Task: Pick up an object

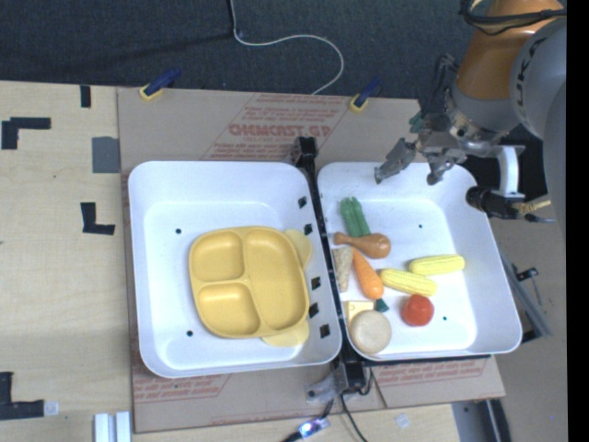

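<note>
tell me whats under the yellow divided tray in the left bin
A flatter pale yellow piece pokes out from beneath the yellow divided tray, at its right side and lower right corner. The tray covers the rest, so its full shape is hidden.

Two bins point(147, 247), one tray point(247, 279), two corn cobs point(436, 265)

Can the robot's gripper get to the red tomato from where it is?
Probably yes. The gripper hangs open over the far edge of the right bin, and the tomato lies uncovered near the front. One corn cob lies right beside it, which could crowd the fingers.
</note>
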Controlling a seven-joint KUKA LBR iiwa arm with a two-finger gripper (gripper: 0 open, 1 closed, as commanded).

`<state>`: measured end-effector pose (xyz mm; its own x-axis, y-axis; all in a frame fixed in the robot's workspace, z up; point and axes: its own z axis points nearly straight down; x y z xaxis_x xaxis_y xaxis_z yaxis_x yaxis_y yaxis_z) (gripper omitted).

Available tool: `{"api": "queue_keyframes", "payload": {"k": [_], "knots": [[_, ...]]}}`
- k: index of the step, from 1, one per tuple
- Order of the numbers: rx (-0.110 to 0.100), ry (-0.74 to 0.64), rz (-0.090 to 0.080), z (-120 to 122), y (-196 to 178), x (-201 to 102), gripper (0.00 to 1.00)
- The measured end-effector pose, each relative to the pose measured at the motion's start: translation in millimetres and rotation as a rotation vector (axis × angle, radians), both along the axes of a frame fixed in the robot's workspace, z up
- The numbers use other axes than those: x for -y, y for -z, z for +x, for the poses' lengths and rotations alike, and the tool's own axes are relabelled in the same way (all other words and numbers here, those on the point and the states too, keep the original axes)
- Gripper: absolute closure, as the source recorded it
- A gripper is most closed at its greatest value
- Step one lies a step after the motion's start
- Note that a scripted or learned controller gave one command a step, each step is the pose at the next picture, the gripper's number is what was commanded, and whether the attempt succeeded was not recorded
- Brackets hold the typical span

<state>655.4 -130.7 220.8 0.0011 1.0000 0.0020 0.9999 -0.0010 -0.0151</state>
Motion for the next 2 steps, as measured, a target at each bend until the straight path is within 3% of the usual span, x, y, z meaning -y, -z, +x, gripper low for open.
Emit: {"api": "queue_keyframes", "payload": {"k": [1,2], "knots": [[0.014,-0.003,-0.002,3,-8,0,0.00],[0.007,-0.002,-0.002,1,57,0,0.00]]}}
